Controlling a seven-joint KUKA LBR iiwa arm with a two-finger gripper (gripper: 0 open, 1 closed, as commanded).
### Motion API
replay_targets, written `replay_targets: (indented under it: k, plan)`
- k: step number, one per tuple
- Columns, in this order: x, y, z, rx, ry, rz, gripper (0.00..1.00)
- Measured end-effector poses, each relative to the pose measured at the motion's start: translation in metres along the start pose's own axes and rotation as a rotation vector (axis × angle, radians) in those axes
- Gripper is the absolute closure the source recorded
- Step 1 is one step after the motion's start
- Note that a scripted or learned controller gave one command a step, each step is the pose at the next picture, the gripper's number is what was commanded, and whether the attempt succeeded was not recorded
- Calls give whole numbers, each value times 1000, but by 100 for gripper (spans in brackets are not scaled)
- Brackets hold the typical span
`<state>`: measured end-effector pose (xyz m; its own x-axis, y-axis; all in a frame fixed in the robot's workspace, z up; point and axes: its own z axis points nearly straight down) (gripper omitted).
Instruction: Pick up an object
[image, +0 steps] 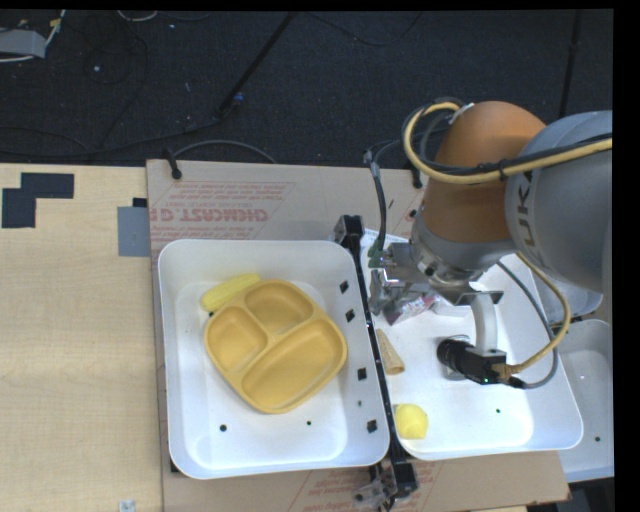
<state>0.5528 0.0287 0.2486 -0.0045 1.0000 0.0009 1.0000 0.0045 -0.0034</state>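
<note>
Closest to the lens and largest: one grey arm with an orange band is seen reaching in from the right, and the letters "UK" can be read on its casing. One cardboard sheet is laid under the bins; red print is seen on it upside down, and only something like "CHEMCRST" can be made out. Two white bins are counted, left bin and right bin, set side by side. In the left bin, one yellow divided plate with three compartments is found, with one yellow piece tucked partly under its rear left edge. One gripper is held low over the right bin's rear left area; whether it is open or closed cannot be told. One tan slab is leaned at the right bin's left wall. One pink-and-white packet is seen just beside the gripper, not visibly gripped; no label can be read. One yellow lump is sat in the right bin's front left corner.
</note>
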Motion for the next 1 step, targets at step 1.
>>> replay_targets:
  k: [1]
  plan:
    - [52, 0, 0, 0, 0, -1, 100]
